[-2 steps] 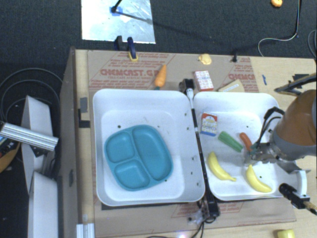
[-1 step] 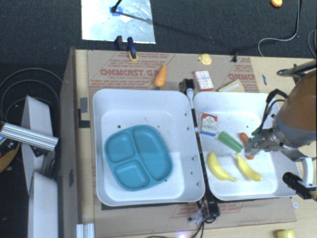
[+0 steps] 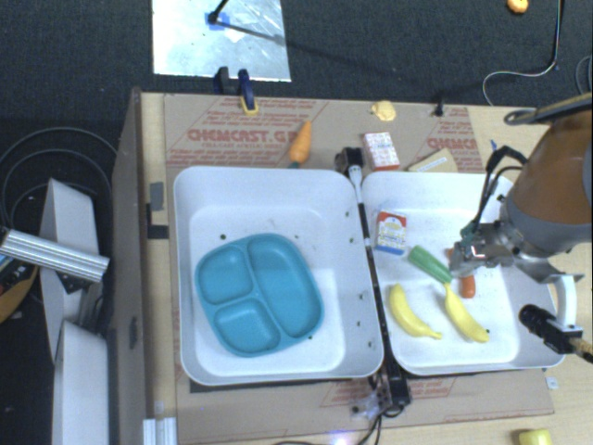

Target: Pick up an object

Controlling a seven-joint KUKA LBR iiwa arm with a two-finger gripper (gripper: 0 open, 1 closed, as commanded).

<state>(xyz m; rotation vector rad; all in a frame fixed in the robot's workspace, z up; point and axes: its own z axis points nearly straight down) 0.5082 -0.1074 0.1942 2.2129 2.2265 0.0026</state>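
Hovering at three o'clock, the gripper (image 3: 466,260) nears the green vegetable (image 3: 429,263); jaw state unclear; descend squarely, avoiding the bananas (image 3: 413,311).

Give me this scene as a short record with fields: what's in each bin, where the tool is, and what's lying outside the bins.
left bin: blue tray, three compartments
right bin: two bananas, green item, small box, red item
tool: over right bin, above the red item, beside the green item
outside bins: carrot, carton
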